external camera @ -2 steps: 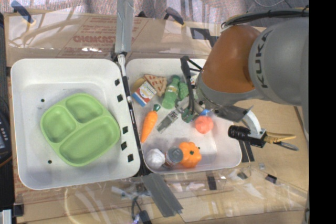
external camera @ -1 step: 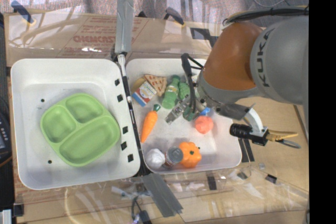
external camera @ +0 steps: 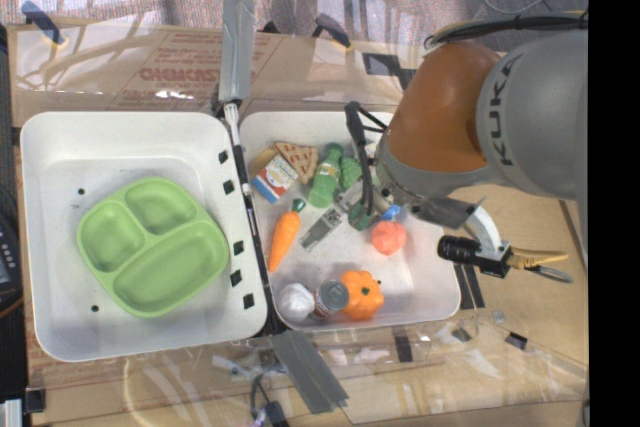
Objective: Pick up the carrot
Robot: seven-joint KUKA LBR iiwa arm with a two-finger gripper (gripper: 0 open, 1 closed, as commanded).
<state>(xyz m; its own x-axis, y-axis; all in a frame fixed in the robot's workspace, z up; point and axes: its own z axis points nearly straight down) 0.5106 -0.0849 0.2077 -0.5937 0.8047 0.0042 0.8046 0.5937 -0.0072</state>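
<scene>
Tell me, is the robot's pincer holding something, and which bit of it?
Nothing is held. The pincer hangs over the right bin, its fingers apart with nothing between them. The carrot lies loose to its left.

One fixed camera above the bench (external camera: 520,215), angled down — both white bins (external camera: 40,215) in frame, moderately close

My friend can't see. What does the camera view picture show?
A grey and orange robot arm reaches over the right white bin, where an orange carrot lies near the left wall among toy foods and a small can. The left white bin holds a green divided plate.
</scene>
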